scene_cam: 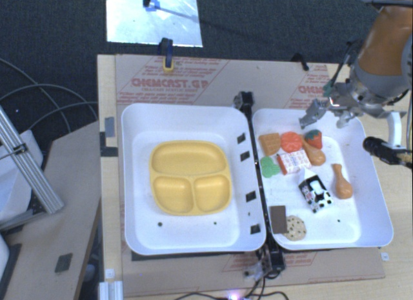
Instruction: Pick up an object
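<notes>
On the bench's right shallow white bin (371,192), you see the tan plastic drumstick (341,182) lying lengthwise, bulb toward the near rim, while the gripper (314,115) hovers spread, pinching nothing.

Small toy foods (293,153) lie clustered in the right white bin (368,228).

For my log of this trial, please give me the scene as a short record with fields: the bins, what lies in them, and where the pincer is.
left bin: holds a yellow divided tray
right bin: holds small toy foods, among them a cookie, a drumstick, a red-and-white box
pincer: above the far edge of the right bin, nothing seen between its fingers
arm: enters from the right
</notes>
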Motion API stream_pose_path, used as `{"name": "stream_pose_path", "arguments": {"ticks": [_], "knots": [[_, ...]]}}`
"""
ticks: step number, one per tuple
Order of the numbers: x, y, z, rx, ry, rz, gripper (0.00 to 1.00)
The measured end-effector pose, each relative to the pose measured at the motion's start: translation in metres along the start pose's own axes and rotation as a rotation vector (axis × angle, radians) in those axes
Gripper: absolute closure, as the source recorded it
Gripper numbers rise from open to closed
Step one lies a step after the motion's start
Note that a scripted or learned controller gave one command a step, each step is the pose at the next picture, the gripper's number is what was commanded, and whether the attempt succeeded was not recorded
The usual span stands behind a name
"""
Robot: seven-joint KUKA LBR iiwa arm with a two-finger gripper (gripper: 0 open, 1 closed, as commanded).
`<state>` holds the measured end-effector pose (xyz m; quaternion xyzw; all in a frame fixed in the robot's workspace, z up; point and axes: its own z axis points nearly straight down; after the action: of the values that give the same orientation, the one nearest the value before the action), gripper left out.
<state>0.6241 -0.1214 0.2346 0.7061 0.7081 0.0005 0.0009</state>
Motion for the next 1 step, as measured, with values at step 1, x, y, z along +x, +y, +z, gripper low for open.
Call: {"name": "stream_pose_path", "arguments": {"ticks": [1], "knots": [[-0.032, -0.0305, 0.1514, -0.003, 0.003, 0.007, 0.0]]}}
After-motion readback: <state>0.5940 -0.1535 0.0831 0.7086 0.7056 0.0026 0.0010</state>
